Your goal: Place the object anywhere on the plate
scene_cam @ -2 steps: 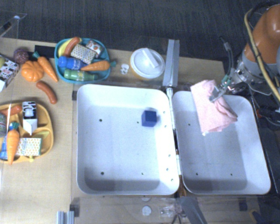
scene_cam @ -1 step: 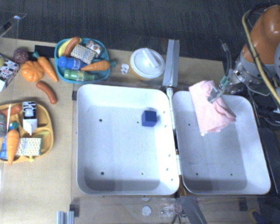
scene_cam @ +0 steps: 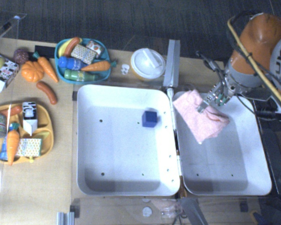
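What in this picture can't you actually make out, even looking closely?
- Gripper, camera view: small and blurred over the pink cloth; whether it grips the cloth cannot be told.
- Under the cloth: the right bin floor there is covered.
- Arm: cut off by the top and right edges.
- Blue block in the left bin: too small to show detail.
- Packets in the yellow tray: print too small to read.

Toy food laid out left of the bins

A round blue bowl of toy food (scene_cam: 83, 60), a yellow plastic tray (scene_cam: 21, 132), an orange toy pumpkin (scene_cam: 32, 71) and a white lidded tub (scene_cam: 148, 64) are seen.
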You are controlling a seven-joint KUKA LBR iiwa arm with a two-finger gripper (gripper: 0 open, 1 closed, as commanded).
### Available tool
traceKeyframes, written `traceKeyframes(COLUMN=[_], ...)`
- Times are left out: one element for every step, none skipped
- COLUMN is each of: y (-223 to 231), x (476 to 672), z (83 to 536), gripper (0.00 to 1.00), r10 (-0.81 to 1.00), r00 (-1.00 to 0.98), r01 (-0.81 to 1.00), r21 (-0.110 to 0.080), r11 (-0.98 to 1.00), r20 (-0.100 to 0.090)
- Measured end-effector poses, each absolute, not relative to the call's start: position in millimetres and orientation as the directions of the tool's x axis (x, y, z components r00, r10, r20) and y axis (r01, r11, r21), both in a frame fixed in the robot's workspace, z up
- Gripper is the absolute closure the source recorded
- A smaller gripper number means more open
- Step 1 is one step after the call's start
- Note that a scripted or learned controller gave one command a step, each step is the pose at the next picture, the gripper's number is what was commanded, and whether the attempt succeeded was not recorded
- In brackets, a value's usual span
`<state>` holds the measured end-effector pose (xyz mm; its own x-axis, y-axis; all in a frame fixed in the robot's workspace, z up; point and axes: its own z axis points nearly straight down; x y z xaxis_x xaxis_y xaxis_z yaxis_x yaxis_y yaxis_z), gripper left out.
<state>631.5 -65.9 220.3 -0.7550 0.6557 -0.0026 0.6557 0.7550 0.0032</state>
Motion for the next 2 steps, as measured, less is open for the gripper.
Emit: traceKeyframes(y=[-25, 30], x=[606.7, 588.4], z=[231, 228], gripper=[1.00, 1.00], r10=[0.307, 0.000], r00=[-0.952, -1.000], r01=[0.307, 0.000], r21=[0.003, 0.002], r11=[0.952, 1.000], r20=[-0.004, -0.004])
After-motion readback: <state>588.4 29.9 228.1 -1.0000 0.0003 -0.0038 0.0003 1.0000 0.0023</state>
